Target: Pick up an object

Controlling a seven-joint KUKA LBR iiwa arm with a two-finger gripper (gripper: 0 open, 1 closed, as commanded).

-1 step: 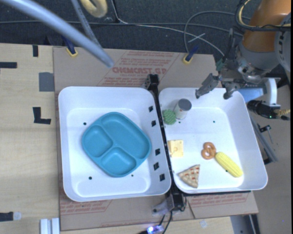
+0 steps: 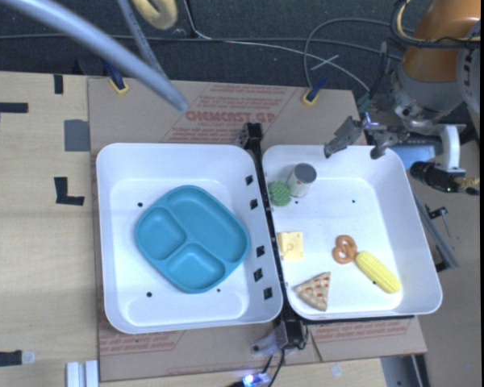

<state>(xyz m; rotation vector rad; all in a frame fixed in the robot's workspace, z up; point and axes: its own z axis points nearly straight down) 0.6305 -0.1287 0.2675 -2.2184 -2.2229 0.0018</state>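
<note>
Camera view: gripper (image 2: 356, 139) hangs over the right bin's (image 2: 415, 216) far rim, fingers spread apart, nothing between them. Right bin contents: corn cob (image 2: 377, 271), pretzel (image 2: 344, 249), pizza slice (image 2: 315, 290), cheese square (image 2: 289, 244), grey-capped container (image 2: 301, 178), and a green item (image 2: 279, 193), apparently leafy. Left bin (image 2: 113, 216) bears a blue divided tray (image 2: 192, 238).
</note>
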